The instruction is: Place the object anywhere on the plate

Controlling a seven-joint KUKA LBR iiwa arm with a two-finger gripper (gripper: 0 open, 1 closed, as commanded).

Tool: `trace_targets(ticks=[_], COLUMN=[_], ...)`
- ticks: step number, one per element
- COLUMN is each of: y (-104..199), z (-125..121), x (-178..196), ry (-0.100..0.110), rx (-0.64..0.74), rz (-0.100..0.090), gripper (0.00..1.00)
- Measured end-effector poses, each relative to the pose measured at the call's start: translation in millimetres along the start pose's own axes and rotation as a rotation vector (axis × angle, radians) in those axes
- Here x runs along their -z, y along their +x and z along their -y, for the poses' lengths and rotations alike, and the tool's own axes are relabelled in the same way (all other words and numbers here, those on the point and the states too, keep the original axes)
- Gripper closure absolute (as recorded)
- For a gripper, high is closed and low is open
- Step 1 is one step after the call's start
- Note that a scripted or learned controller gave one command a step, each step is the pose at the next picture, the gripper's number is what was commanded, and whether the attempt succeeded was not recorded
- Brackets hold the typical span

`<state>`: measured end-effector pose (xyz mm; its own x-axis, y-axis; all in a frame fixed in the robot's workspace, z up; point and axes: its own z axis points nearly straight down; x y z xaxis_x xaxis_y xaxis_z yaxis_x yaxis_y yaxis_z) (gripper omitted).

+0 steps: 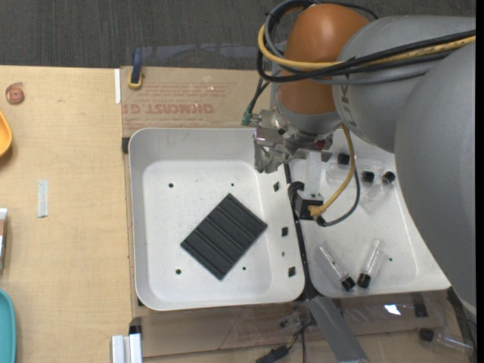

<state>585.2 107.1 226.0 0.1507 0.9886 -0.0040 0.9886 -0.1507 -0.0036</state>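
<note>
**Dark plate alone in the left bin, arm over the divide**

The bench (60, 203) runs bare and tan on the far left, with an orange shape and a teal shape cut off by the frame edge. The left bin (151, 278) holds a dark ribbed plate (224, 235), lying flat and turned at an angle, near the bin's middle; white floor shows on all its sides, widest toward the left and far walls. Where the two bins meet, the gripper (269, 157) hangs over the far end of the shared rim, under the orange band (321, 32); whether it is parted or closed, or has anything in it, cannot be told from above. In the right bin (408, 274), clear tubes with black caps (355, 267) lie near the front wall, apart from each other, and small black pieces sit farther back. The grey arm (431, 127) covers that bin's right side and cuts off its far corner
</note>
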Motion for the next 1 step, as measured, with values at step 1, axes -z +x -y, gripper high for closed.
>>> trace_targets(ticks=[1], y=[-6.5], z=[34.9], x=[-16.3], ry=[-0.001], rx=[0.659], rz=[-0.002], gripper=[1.00])
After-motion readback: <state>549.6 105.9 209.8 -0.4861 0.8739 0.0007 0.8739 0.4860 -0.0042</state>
